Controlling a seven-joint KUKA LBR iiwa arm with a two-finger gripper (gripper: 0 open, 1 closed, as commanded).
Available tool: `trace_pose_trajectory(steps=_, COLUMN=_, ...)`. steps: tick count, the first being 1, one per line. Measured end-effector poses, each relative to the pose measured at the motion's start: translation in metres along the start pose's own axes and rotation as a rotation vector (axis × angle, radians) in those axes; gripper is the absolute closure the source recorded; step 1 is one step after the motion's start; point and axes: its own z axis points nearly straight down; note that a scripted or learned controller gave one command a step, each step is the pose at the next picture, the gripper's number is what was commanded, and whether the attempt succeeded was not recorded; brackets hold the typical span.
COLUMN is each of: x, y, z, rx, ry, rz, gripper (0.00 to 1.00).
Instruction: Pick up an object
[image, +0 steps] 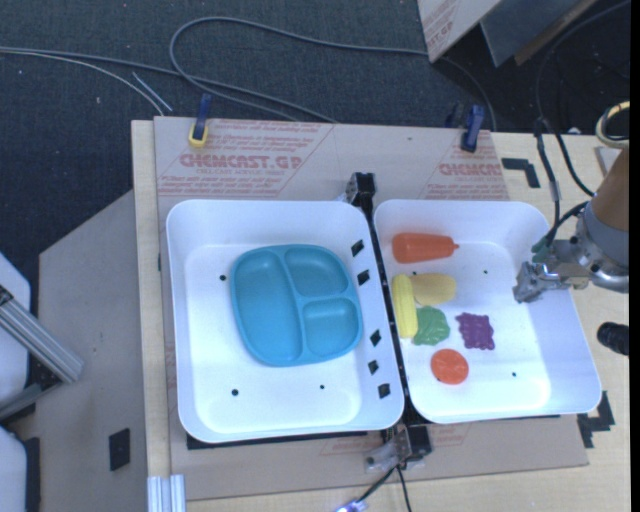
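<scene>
The right bin (560, 390) holds several toy foods: an orange carrot (424, 247), a yellow corn cob (403, 305), a pale yellow piece (435, 289), a green leafy piece (431, 326), purple grapes (476, 330) and an orange-red tomato (450, 367). My gripper (530, 284) hangs at the right side of this bin, to the right of the foods and apart from them. Nothing shows between its fingers.
The left bin (200, 400) holds a blue sectioned plate (296, 303). A black divider (372, 290) runs between the bins. Clamps (200, 130) and cables lie at the back of the bench. Bare white floor lies along the right bin's right side.
</scene>
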Motion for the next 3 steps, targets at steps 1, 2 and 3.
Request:
trace_pose_trajectory(steps=1, x=-0.006, y=-0.007, z=-0.056, rx=-0.002, ry=-0.001, rz=0.001, gripper=1.00)
trace_pose_trajectory(steps=2, x=0.039, y=0.003, z=-0.047, rx=0.006, ry=0.004, rz=-0.004, gripper=1.00)
trace_pose_trajectory(steps=3, x=0.086, y=0.014, z=-0.037, rx=0.008, ry=0.005, rz=-0.004, gripper=1.00)
